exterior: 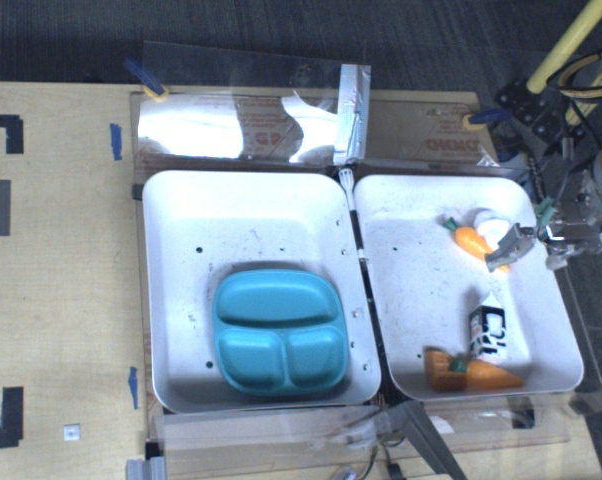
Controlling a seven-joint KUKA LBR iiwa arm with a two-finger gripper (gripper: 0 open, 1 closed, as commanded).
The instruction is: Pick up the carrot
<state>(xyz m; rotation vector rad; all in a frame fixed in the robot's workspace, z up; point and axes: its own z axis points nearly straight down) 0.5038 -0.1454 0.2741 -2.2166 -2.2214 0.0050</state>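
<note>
On my pale wooden bench [51,298], the orange tapered carrot [478,373] lies in the right white bin's [421,288] near corner. The grey gripper [521,240] hovers farther back; its opening I cannot tell.

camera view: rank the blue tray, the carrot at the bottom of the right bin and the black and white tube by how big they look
1. blue tray, by far the largest
2. carrot, lying along the right bin's near edge
3. black and white tube

The carrot and tube look close in length, so their order is unsure.
</note>
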